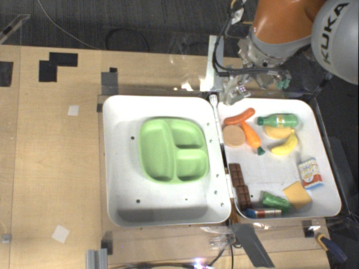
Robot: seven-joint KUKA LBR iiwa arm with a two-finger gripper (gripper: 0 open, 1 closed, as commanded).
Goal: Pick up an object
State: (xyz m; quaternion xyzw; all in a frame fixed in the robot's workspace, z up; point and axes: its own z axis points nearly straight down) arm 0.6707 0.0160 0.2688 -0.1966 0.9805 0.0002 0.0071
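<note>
Fingers (238, 91) hover at the far edge of the right white bin (328, 167), their spread unclear; nothing is lifted, and the red sausage (239, 116) lies nearest.

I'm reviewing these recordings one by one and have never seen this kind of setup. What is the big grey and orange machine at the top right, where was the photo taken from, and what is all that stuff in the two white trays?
The machine is a robot arm; its gripper hangs over the far edge of the right bin. One fixed camera looks down at a slant.

The left white bin holds a green divided plastic plate. The right white bin holds toy food: a red sausage, an orange carrot, a round tan disc, a green bottle, a yellow banana, a small printed carton, a yellow cheese wedge and a brown chocolate bar.

Nothing shows between the fingers.
</note>
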